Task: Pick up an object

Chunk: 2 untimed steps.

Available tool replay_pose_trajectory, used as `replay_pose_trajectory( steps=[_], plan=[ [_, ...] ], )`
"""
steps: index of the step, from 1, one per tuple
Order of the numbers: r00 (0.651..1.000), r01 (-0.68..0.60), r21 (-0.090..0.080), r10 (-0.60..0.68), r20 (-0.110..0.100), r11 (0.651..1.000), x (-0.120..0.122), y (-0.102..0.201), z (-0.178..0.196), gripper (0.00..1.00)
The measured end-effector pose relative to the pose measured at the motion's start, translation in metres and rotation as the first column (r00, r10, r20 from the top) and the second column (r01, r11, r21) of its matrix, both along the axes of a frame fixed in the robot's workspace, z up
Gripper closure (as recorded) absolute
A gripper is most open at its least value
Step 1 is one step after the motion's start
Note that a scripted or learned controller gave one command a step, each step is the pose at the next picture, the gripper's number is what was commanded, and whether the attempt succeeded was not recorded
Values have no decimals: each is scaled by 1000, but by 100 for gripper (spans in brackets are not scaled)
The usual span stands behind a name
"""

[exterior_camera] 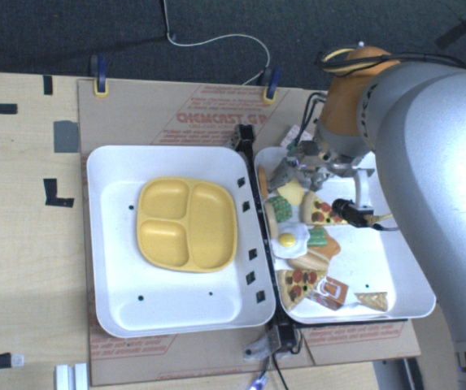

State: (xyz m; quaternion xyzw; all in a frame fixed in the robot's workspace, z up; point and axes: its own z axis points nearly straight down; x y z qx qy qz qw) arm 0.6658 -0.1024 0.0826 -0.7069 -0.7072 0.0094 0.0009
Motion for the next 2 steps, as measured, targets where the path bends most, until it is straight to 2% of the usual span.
replay_pose_trajectory(
  steps=[1,2],
  plan=[
    [1000,0,6,0,6,1000,1,4,6,100],
    [1000,-7,15,7,16,1000,-41,69,105,100]
  ],
)
